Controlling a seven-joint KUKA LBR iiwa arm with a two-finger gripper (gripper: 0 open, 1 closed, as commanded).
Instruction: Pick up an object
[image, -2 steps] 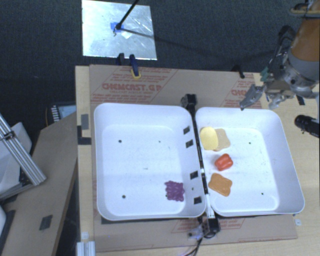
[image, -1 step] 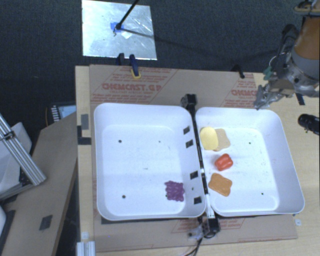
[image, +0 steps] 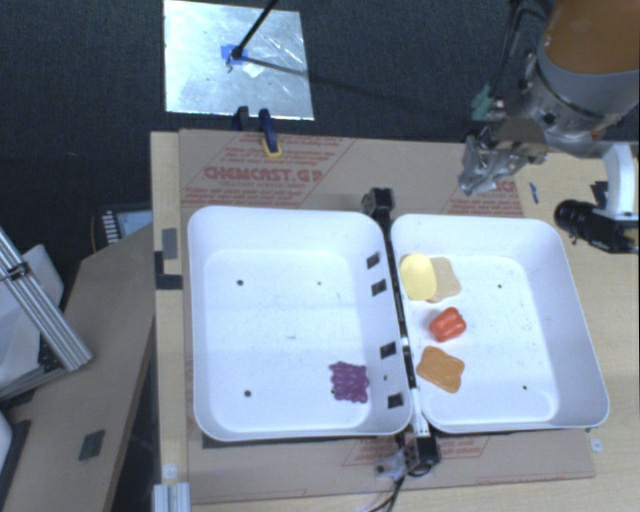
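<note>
Two shallow white bins side by side on a table (image: 120, 300) topped with printed cardboard (image: 270, 165). In the left bin (image: 280, 250): purple grapes (image: 349, 381) near the front right corner. In the right bin (image: 520, 300), lined along its left side: a yellow lemon (image: 418, 277) touching a pale beige piece (image: 445, 279), then a red pepper (image: 448, 324), then an orange piece (image: 440, 369) nearest the front. Above the right bin's far edge, over cardboard: the gripper (image: 487, 172), carrying nothing; open or closed — cannot tell. Beyond the table, dark floor with a shiny metal sheet (image: 238, 60).
</note>
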